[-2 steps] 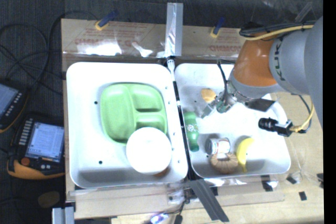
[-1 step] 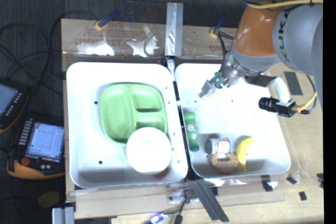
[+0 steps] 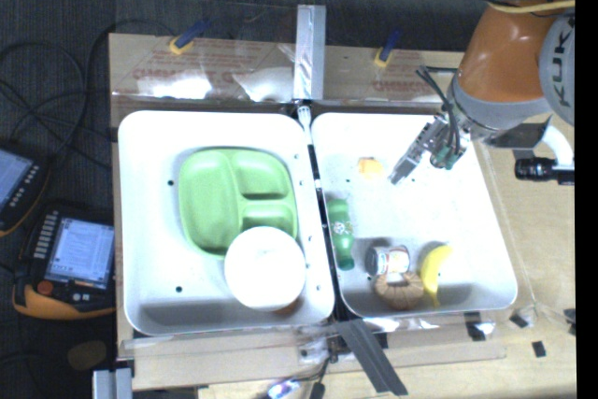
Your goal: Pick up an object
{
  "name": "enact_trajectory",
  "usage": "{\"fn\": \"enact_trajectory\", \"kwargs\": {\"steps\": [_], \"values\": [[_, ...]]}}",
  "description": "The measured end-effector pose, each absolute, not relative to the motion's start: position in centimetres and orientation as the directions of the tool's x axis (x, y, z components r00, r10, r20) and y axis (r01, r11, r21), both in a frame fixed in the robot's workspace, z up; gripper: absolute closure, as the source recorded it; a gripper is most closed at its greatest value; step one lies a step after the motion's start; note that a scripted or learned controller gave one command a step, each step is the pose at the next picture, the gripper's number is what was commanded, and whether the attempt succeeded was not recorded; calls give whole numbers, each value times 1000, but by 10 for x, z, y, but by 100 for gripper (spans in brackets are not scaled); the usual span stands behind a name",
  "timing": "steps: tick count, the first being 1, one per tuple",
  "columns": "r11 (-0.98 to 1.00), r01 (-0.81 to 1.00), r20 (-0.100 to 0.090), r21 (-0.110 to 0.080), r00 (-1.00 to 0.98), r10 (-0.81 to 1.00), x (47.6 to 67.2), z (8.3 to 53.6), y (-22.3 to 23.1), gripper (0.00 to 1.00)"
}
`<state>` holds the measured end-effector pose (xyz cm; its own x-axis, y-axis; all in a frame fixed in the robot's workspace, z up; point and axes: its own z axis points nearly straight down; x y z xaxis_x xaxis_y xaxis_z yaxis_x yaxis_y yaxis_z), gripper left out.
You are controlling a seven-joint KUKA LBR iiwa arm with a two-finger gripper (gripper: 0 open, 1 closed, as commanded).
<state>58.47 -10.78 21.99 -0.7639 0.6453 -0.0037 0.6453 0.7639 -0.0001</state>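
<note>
Green divided tray [image 3: 234, 194] | white round plate [image 3: 265, 267] | green bottle [image 3: 339, 230] | yellow banana [image 3: 433, 267] | small yellow piece [image 3: 371, 167] | two white bins [image 3: 140, 201] | arm's orange band [image 3: 505, 51].

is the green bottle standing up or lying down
Lying down. The green bottle stretches lengthwise along the right bin's left wall, its side facing the camera.

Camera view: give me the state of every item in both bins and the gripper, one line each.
Gripper: above the right bin, holding nothing.
Small yellow piece: loose on right bin floor, beside the gripper.
Green bottle: lying down along the divider.
Can: on its side.
Banana: lying by the can.
Green tray: flat in left bin.
White bowl: overlapping the tray's corner.
</note>
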Motion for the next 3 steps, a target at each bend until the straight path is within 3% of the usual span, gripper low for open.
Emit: {"fn": "enact_trajectory", "kwargs": {"steps": [1, 2, 3], "values": [[764, 645, -3, 0, -764, 645, 585, 220, -108, 0], [687, 726, -2, 1, -687, 726, 604, 275, -112, 0], [470, 883, 0, -1, -470, 883, 625, 166, -105, 0]]}}
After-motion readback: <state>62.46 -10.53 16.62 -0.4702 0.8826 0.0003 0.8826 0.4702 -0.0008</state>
